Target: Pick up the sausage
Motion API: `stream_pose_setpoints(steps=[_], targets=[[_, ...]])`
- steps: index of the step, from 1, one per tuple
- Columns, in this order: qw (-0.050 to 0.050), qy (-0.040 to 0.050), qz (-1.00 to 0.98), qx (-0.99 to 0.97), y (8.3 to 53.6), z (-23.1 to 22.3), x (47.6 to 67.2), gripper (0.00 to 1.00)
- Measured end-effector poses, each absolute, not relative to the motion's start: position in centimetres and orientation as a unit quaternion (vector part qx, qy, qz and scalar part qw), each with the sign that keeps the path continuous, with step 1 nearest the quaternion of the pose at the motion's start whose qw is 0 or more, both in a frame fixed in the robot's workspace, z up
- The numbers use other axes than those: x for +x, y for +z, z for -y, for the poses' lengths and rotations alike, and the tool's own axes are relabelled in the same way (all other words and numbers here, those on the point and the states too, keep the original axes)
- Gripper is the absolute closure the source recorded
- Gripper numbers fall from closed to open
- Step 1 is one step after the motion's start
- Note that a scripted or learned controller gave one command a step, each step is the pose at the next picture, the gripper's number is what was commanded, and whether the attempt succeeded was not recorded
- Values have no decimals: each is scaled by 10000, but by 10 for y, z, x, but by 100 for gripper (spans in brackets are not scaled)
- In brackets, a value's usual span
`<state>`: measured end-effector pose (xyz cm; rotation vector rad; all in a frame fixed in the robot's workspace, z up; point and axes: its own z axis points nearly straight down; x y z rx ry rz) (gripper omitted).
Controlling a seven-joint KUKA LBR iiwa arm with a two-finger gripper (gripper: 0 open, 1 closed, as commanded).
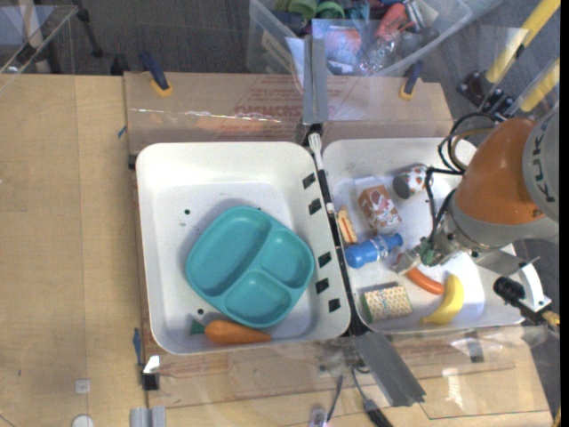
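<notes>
The grey arm [507,185] is reaching into the right bin [356,163], its pincer [429,254] hanging just above the orange sausage [425,280] lying near the bin's front edge beside a banana [449,301]; I cannot tell the pincer's opening.

The gripper [425,256] sits under the arm's wrist, its fingertips too small and cluttered to read. The arm [511,181] runs off the right edge. The sausage [425,280] lies partly beneath the gripper.
</notes>
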<state>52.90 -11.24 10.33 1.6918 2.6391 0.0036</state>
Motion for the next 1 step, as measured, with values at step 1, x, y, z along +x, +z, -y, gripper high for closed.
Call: stream_pose_setpoints(steps=[1], targets=[[6, -1, -8290, 5592, 194, 60, 586, 100]])
